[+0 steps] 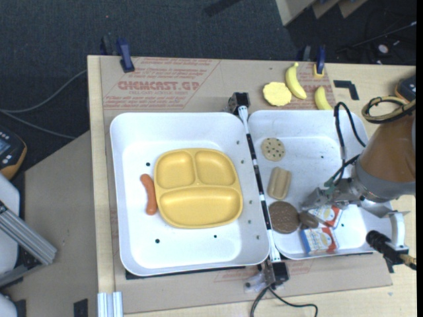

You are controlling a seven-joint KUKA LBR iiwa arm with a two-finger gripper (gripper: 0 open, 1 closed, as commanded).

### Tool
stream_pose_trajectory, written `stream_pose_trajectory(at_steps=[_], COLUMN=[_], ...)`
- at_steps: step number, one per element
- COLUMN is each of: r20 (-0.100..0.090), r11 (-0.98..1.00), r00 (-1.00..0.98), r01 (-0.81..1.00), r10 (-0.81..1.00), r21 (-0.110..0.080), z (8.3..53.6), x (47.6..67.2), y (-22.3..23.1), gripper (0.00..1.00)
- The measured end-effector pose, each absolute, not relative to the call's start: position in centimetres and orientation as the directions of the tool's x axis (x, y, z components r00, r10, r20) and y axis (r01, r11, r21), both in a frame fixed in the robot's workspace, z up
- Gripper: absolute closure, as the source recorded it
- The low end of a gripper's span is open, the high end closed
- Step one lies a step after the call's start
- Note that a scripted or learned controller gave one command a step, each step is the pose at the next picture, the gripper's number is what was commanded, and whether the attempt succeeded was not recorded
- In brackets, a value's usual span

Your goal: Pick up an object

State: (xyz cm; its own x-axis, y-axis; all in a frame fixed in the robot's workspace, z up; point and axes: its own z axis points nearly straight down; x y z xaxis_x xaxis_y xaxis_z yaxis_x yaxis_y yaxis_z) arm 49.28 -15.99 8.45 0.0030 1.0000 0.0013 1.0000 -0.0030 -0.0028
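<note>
Bench (165, 88): light wood-coloured board with red printed lettering along its far part, two blue clamps at the far edge. Floor around it is dark carpet; a thin cable runs across the carpet at left, and metal framing shows at the lower left corner.

Two shallow white bins sit side by side on the board. Left bin (129, 177) holds a yellow three-compartment tray (197, 187), with an orange hot dog (149, 194) lying just beside its left edge.

Right bin (310, 127) holds a chocolate-chip cookie (272, 149) near the far left, a tan bread-like piece (279, 183) below it, a round brown patty (284, 217) at the near left, and a small blue-and-white carton (319, 240) near the front edge.

On the board beyond the right bin: a yellow round piece (277, 94), a banana (296, 81), and another yellow piece (322, 98) partly behind a black cable.

Arm enters from the right. Gripper (316, 211) is low in the right bin, just right of the patty and above the carton. Whether it is released or clenched: cannot tell. No object seen in its grip.
</note>
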Motion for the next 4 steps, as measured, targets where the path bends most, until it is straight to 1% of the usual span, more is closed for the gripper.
stream_pose_trajectory(at_steps=[1,2,3,4], r20=[0.0,0.0,0.0,-0.003], r11=[-0.001,0.006,0.001,0.001], r00=[0.001,-0.006,-0.001,-0.001], r01=[1.0,1.0,1.0,1.0], r10=[1.0,1.0,1.0,1.0], r21=[0.002,0.006,0.001,0.016], z=[9.5,13.9,13.7,8.8], x=[49.5,51.1,51.0,48.3], y=[-15.9,-9.9,-10.3,-10.5], gripper=[1.0,1.0,0.0,0.0])
